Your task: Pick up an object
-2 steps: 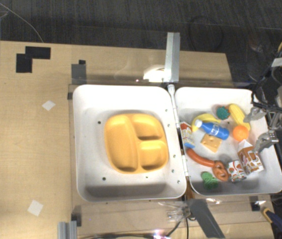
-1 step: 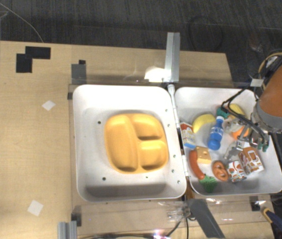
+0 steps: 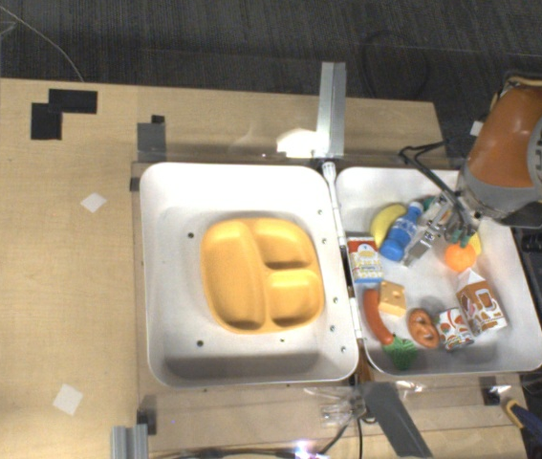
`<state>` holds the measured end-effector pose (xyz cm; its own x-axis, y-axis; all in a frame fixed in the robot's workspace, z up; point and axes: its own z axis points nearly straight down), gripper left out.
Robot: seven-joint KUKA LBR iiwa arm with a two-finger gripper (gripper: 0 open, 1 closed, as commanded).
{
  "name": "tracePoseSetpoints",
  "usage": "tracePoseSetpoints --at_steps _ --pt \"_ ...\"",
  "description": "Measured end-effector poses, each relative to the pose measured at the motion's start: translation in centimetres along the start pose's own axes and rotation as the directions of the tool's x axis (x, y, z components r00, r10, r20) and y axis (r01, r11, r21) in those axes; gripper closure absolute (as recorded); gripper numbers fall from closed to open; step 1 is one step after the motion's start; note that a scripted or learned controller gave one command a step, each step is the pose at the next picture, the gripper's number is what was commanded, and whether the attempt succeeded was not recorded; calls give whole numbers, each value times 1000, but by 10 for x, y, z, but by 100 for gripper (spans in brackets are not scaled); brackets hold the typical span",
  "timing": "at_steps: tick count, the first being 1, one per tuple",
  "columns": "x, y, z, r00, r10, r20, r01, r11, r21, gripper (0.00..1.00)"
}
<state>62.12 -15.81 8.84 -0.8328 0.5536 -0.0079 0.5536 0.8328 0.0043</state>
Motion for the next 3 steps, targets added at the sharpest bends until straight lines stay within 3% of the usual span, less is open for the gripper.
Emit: tracePoseSetpoints --at_steps 1,2,3 --pt "-35 6 2 914 406 -2 -406 914 5 0" --pt "-18 -48 1 937 350 1 -350 937 4 0" --pt "0 -57 0 945 326 2 -326 945 0 0"
